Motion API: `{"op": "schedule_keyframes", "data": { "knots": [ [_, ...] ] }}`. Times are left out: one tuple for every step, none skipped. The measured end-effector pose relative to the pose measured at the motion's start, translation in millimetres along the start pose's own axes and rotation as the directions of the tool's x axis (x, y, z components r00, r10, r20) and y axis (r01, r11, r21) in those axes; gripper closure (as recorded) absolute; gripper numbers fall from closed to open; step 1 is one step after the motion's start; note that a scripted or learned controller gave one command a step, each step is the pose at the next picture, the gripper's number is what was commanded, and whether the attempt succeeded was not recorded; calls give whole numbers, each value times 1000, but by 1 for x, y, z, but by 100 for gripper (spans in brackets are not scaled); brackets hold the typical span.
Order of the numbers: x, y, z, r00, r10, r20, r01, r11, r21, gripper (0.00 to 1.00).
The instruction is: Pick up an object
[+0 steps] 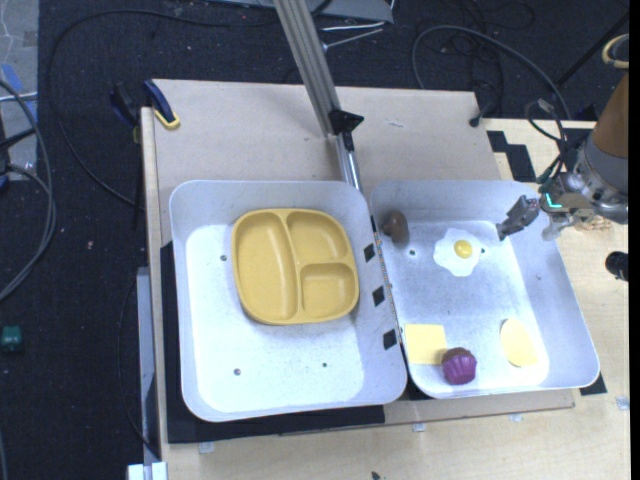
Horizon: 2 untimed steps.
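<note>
The worktop [250, 138] carries two shallow white bins side by side. The left bin [205, 368] holds a yellow divided tray [296, 266], well apart from the fingers. The right bin [560, 298] holds the small things: a fried-egg toy [459, 252], a yellow square block [424, 343], a pale yellow oval piece [520, 343], a purple piece like a grape bunch [459, 366] and a brown lump [396, 227] at the bin's far corner.

The gripper [535, 220] hangs over the right bin's far right edge, its fingers spread apart with nothing between them. Nearest to the fingers is the fried-egg toy, lying just to their left and a little toward the near side; it is roundish, so no long axis matters much. The oval piece lies straight nearward from the fingers, farther off. My guess is the egg is the likeliest pick, needing a short shift left and a descent.
</note>
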<state>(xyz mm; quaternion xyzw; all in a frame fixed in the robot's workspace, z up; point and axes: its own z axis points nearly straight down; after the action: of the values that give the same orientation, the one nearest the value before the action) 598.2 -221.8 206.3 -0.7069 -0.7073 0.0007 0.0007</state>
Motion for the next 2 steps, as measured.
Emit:
{"op": "schedule_keyframes", "data": {
  "knots": [
    [0,1,-1,1000,0,1,0,1000,-3,0],
    [9,5,54,1000,-3,-1,3,1000,2,0]
  ]
}}
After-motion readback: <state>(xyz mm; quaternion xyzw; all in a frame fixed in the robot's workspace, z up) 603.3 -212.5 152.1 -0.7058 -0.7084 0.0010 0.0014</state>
